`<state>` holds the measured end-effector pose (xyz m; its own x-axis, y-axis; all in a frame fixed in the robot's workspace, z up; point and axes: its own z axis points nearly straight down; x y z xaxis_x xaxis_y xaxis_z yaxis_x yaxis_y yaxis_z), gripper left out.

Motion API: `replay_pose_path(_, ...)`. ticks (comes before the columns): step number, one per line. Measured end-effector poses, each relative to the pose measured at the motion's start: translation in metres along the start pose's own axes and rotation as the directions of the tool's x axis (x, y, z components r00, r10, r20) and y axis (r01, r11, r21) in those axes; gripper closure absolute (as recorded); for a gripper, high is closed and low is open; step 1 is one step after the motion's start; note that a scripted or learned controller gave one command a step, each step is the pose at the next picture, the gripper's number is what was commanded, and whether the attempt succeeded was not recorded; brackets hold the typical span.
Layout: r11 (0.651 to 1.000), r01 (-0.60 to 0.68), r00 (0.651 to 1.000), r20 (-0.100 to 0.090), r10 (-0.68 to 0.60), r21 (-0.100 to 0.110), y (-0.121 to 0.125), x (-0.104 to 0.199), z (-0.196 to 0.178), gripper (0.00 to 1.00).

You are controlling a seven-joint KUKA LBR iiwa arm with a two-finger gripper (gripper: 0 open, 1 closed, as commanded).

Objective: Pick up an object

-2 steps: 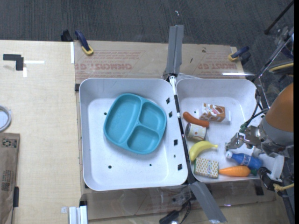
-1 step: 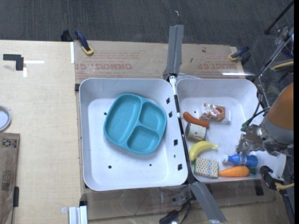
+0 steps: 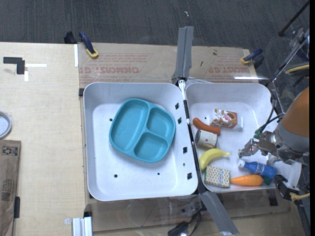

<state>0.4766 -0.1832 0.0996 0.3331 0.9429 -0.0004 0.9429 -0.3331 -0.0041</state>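
The right bin holds several small objects. A blue bottle lies near its right front, with an orange carrot just in front of it. A yellow banana, a patterned cracker box, a small can, a red sausage and a brown snack packet lie further left. My gripper hangs over the right side of this bin, just above and behind the blue bottle's cap end. Nothing shows in its grasp.
A blue divided plate lies in the left bin. The arm's orange band stands over the right bin's right wall. Clamps and a grey post sit behind the bins.
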Motion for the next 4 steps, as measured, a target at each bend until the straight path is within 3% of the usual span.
replay_pose_path(1, 1.000, -0.002, 1.000, 0.001, 0.002, 0.002, 0.000, 0.000, -0.008, 1.00)
replay_pose_path(2, 1.000, -0.002, 1.000, 0.000, 0.002, 0.001, 0.000, 0.000, -0.008, 0.00)
replay_pose_path(3, 0.989, 0.150, 0.989, 0.001, -0.150, -0.002, 0.019, 0.023, 0.009, 0.00)
replay_pose_path(4, 0.989, 0.148, 0.989, 0.001, -0.148, 0.001, 0.019, 0.022, 0.001, 1.00)
